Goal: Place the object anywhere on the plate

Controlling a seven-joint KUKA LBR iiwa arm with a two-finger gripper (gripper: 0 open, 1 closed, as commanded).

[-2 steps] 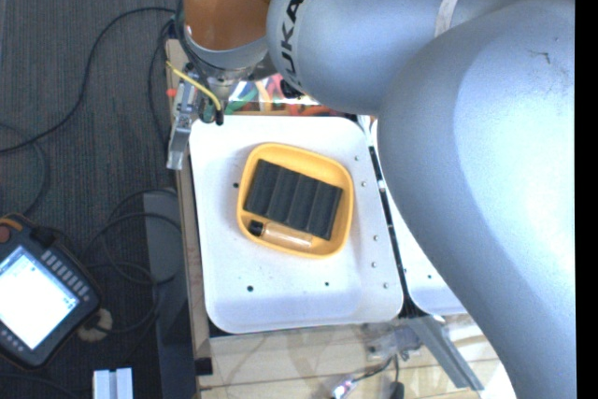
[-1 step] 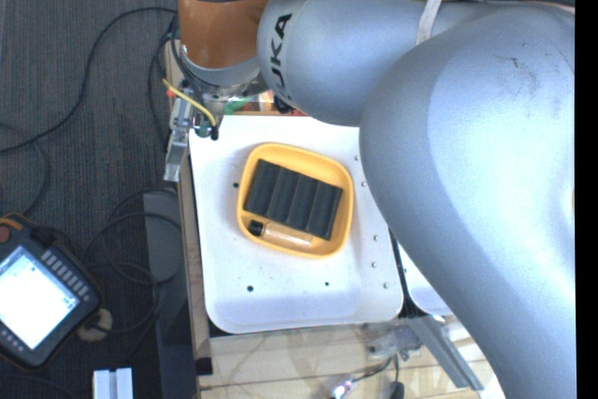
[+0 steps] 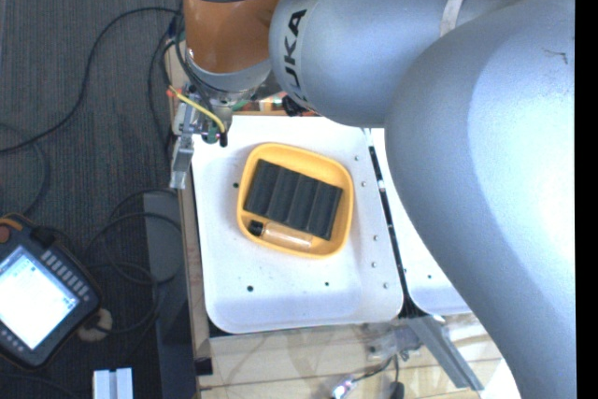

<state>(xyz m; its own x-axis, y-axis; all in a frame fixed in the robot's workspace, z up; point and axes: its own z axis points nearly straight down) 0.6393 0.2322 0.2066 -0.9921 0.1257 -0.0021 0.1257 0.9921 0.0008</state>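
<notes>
A yellow square plate (image 3: 347, 185) lies in the middle of the left white bin (image 3: 280, 294). On the plate rests a dark ridged block (image 3: 291, 197). Along the plate's near rim lies a small orange-tan cylinder (image 3: 288, 237) with a dark tip at its left end. My gripper (image 3: 182, 156) hangs below the orange wrist band at the bin's far left corner, over the bin's left edge. It is well left of the plate and apart from it. Nothing is seen in its grasp.
The grey arm crosses the top of the view and covers most of the right bin (image 3: 432, 291). A teach pendant (image 3: 33, 294) lies on the dark floor at the lower left, with black cables (image 3: 93, 61) running above it.
</notes>
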